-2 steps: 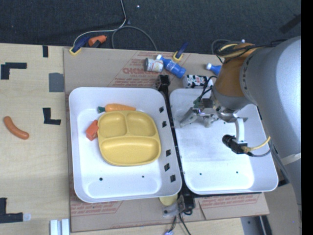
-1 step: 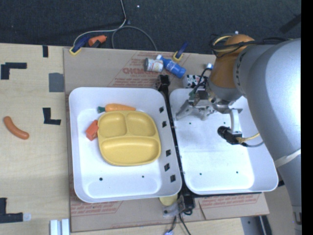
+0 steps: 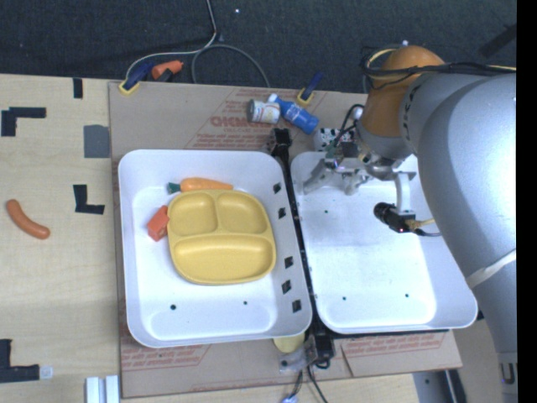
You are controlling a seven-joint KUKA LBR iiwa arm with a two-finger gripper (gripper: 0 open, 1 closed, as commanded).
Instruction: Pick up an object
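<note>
A yellow divided plate (image 3: pixel 222 235) lies in the left bin (image 3: pixel 201 317). An orange carrot (image 3: pixel 205 185) with a green top rests against the plate's far rim. A small red-orange piece (image 3: pixel 158 222) sits at the plate's left side. My gripper (image 3: pixel 333 175) hangs low over the far left corner of the right bin (image 3: pixel 377 284), close to the wall between the bins. Nothing shows beneath or around it but white bin floor. The grey arm with its orange band (image 3: pixel 398 91) comes in from the right and covers the right bin's far right part.
A blue and white bottle (image 3: pixel 284 112) lies on the cardboard beyond the bins. A brown sausage (image 3: pixel 27 218) lies on the bench at far left. An orange-handled clamp (image 3: pixel 166 69) sits at the cardboard's far edge. A black fitting with cable (image 3: pixel 394 217) hangs over the right bin.
</note>
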